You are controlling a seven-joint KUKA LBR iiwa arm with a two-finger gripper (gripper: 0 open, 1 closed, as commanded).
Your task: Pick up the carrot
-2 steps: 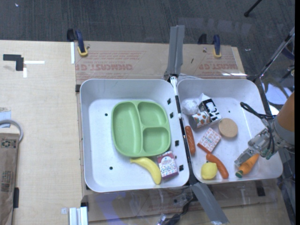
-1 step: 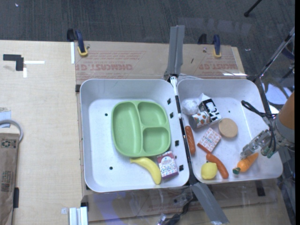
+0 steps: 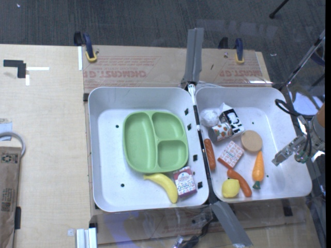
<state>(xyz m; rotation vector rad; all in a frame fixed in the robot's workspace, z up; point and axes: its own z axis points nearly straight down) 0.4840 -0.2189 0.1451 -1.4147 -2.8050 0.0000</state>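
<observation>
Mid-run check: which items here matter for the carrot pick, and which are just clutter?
For the job:
carrot, in the right bin
gripper, at that bin's right edge

Lying about:
left bin: green tray, banana, small red packet
right bin: sausage, lemon, round biscuit, red pepper, snack cartons

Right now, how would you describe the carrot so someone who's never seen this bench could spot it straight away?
Look in the right-hand white bin, toward its near right part. The carrot lies just below a round tan disc, with its green stub toward the bin's front edge. It is lighter orange and tapered, unlike the redder sausage-shaped pieces to its left.
</observation>
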